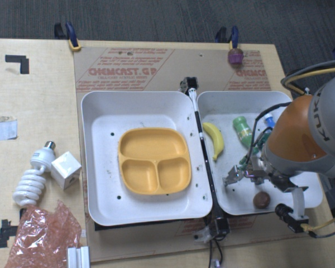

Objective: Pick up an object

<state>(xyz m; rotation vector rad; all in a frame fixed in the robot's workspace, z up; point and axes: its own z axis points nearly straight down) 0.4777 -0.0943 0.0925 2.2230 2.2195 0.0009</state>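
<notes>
The right bin (226, 106) holds a yellow banana (214, 138) near its left wall, a green bottle (243, 129) beside it, a blue item (269, 121) partly hidden by the arm, and a small brown ball (261, 200) near the front. My gripper (234, 177) hangs low over the bin floor, below the banana and left of the brown ball. It touches neither of them. The orange band of the arm (293, 135) covers the bin's right part.
In the left bin (97, 149) lies a yellow divided tray (154, 161). On the bench to the left are a spiral light bulb (33, 177), a white box (66, 170) and a crumpled pink bag (42, 236). A purple object (235, 55) sits behind the right bin.
</notes>
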